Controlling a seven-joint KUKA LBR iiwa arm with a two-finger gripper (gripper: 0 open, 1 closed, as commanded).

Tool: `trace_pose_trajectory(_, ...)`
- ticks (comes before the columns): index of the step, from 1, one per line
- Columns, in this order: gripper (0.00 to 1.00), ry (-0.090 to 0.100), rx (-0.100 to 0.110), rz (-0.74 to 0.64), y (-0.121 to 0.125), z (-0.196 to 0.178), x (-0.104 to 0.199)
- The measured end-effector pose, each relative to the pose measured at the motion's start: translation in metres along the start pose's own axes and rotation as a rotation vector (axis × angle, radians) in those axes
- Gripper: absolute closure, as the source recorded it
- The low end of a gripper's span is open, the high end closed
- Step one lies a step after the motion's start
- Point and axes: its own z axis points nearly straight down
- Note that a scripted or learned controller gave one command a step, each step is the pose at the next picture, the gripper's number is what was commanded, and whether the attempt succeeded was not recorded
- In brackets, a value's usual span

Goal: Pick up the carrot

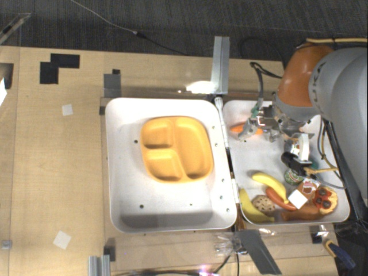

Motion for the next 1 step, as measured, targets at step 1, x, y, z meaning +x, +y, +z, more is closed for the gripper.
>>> trace_pose_trajectory(1, 0.0, 0.003, 0.02, 0.263, 0.0271, 0.0079, -0.0179)
